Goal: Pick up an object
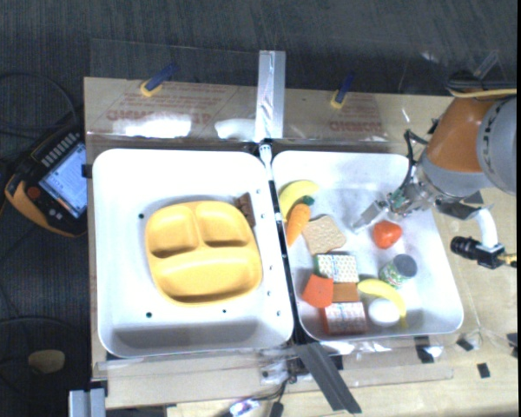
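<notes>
Red tomato (386, 234) lies at 5 o'clock of the jaws (378, 208); their state is indeterminate. Approach step: descend, then close.

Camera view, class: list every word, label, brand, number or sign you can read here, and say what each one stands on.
None can be read.
Cardboard sheet behind the bins: faint reddish print, too blurred to read.
Handheld pendant left of the bench: lit screen, too small to read.
Patterned box in the right bin: markings, no legible text.
</notes>
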Action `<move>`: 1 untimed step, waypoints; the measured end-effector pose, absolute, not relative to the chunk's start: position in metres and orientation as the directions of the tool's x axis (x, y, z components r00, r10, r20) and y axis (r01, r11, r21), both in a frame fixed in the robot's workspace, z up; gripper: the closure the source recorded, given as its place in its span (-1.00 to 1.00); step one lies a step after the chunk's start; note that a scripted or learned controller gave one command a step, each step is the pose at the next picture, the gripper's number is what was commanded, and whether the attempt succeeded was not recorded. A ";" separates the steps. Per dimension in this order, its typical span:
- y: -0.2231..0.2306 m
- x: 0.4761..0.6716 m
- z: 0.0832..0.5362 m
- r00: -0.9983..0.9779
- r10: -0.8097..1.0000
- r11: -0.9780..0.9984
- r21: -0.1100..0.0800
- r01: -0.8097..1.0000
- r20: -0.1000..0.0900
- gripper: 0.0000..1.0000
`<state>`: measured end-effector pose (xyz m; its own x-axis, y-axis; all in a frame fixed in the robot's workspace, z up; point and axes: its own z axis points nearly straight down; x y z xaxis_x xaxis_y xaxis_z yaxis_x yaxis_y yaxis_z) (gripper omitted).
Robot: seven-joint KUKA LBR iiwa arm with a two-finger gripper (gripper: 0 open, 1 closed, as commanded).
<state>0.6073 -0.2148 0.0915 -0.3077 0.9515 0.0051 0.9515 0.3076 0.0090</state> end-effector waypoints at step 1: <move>-0.209 0.574 0.090 -0.343 0.939 0.343 0.009 0.939 -0.009 -1.00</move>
